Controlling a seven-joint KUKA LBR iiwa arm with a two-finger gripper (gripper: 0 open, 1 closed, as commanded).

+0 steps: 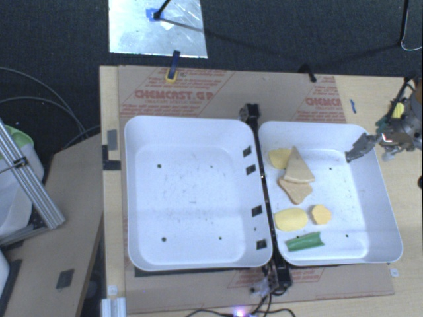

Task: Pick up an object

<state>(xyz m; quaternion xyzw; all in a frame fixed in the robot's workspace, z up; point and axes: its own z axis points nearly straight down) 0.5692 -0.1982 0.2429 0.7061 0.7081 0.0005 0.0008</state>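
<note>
The right bin [370,197] holds several small food-like pieces. A pale yellow piece [279,158] lies beside a tan wedge [299,168], with a tan slice [295,191] just below. Nearer the front are a yellow oval [291,219], a small orange-yellow piece [321,214] and a green strip [305,242]. My gripper [360,148] reaches in from the right over the bin's upper right part. It is well apart from every piece, and nothing shows in its grasp.
The left bin [132,177] lies beside the right one, with black clips [251,170] along the shared rim. A cardboard sheet [198,91] lies under both bins. A metal plate [157,18] sits at the back and an aluminium frame [26,183] at the far left.
</note>
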